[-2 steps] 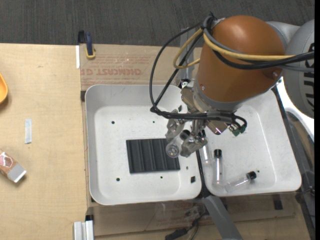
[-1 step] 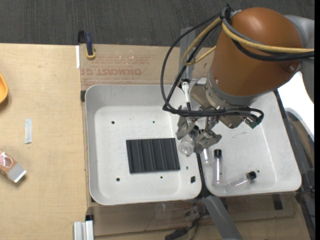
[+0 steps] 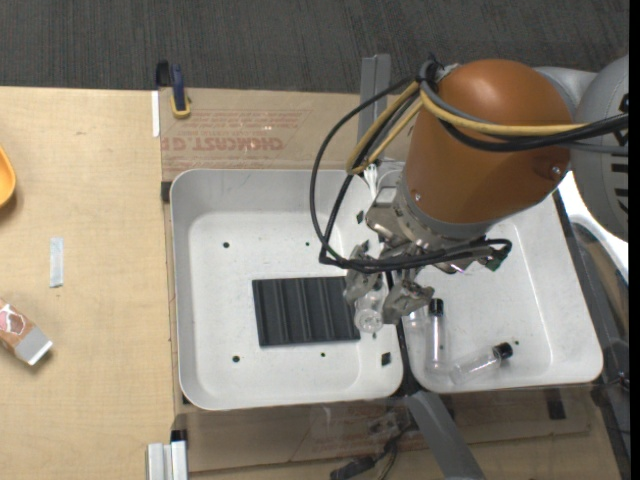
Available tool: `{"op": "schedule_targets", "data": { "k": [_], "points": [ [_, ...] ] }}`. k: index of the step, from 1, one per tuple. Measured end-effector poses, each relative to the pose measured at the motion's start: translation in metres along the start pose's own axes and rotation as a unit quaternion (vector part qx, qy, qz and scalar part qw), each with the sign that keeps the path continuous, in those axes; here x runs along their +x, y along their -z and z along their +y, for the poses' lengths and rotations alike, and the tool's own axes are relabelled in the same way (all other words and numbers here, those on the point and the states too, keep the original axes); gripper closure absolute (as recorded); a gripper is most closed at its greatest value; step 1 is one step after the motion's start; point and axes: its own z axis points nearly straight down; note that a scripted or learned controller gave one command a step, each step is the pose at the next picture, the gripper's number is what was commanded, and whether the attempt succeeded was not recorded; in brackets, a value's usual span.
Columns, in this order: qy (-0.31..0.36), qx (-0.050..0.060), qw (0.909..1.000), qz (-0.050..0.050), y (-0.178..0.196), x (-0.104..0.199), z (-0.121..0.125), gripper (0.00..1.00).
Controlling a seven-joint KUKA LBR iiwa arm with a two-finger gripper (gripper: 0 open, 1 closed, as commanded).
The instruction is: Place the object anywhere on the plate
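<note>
plate [image 3: 300,310] just left of tool [image 3: 385,308]

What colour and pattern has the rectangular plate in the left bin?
The flat rectangular plate is dark grey to black with lengthwise ridges, seen best in the camera view.

Arm [image 3: 490,148] reaching in — end effector [image 3: 385,303] pointing down.

I see the tan tabletop [image 3: 90,168] bearing two white bins [image 3: 200,218], a small grey strip [image 3: 56,262], and a wrapped bar [image 3: 20,334] at left.
</note>
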Motion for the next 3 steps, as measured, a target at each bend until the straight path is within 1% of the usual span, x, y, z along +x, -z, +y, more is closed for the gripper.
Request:
{"op": "schedule_targets", "data": {
  "k": [1, 2, 3],
  "points": [
    [0.053, 0.0, 0.9986, -0.001, 0.012, -0.024, 0.025, 1.0],
    [0.29, 0.0, 0.9572, -0.001, 0.056, -0.003, 0.009, 1.0],
    [0.392, -0.001, 0.9198, -0.001, 0.025, -0.011, 0.016, 1.0]
  ]
}}
